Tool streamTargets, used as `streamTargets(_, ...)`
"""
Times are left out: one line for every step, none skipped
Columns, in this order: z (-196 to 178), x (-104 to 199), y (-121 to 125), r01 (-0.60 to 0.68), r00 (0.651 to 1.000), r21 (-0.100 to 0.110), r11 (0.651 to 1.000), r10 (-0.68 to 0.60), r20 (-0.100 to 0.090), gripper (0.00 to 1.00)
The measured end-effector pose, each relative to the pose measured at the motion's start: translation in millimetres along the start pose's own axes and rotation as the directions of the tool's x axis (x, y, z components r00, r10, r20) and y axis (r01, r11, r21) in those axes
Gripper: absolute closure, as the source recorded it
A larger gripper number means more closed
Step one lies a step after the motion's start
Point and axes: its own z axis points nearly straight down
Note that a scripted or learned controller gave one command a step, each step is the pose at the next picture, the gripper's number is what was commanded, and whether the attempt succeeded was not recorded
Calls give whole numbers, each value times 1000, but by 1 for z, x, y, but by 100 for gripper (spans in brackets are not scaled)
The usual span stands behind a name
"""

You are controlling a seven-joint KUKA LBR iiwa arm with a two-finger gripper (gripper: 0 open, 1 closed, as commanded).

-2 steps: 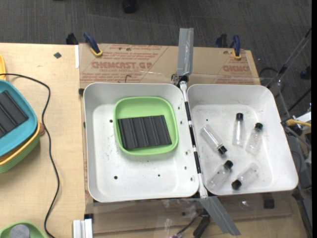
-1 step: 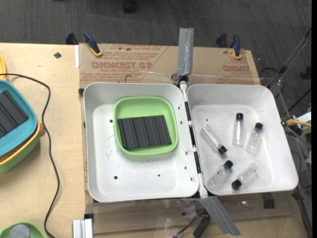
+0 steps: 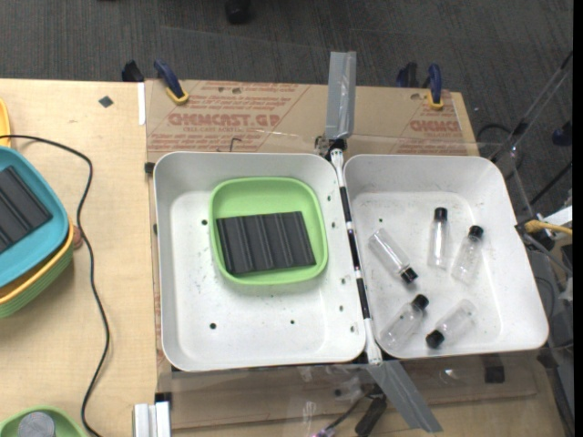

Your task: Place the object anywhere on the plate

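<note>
Wooden surface (image 3: 91,335), two bins: your vials (image 3: 393,256) lie right of the green plate (image 3: 267,196), fingers' state you cannot tell.

A light green plate (image 3: 270,200), square with rounded corners and a raised rim, lies flat in the left bin, toward its far side and a little right of centre. On the plate rests a dark grey ribbed slab (image 3: 267,242), rectangular, covering most of its floor and reaching to the near rim.

Five small clear vials with black caps lie in the right bin. One (image 3: 392,255) lies slantwise near the bin's left-centre. One (image 3: 439,234) and another (image 3: 469,249) lie just beside each other, caps pointing far. Two more, (image 3: 405,318) and (image 3: 451,323), lie at the near side, tilted, well apart from the plate.
</note>
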Motion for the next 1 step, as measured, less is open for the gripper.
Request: streamTargets(1, 0, 0, -1, 1000, 0, 1000, 1, -1, 0)
